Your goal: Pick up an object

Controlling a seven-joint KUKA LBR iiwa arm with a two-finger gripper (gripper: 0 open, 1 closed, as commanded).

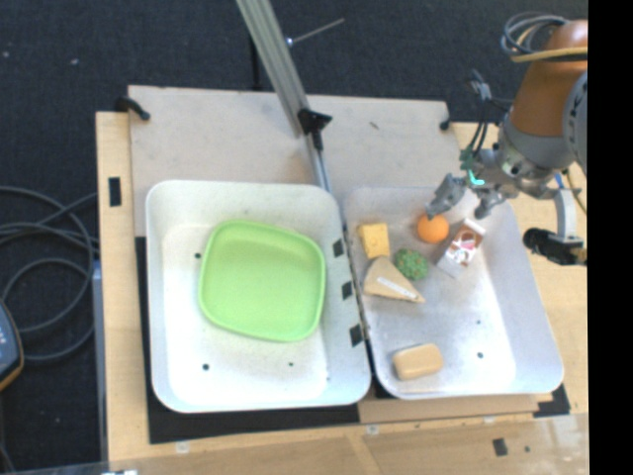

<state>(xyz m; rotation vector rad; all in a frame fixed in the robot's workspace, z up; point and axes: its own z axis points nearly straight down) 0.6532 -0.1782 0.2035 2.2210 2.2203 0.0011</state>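
Camera view: end effector (465, 198) over right bin (529, 310).
Fingers spread apart, gripping nothing, poised just above the orange ball (432, 229); small carton (462, 246) beside the ball.

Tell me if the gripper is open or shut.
Open: the gripper has its two fingers spread apart above the right bin, nothing between them.

two bins (163, 265), one green plate (262, 280), perhaps six small items (416, 361)
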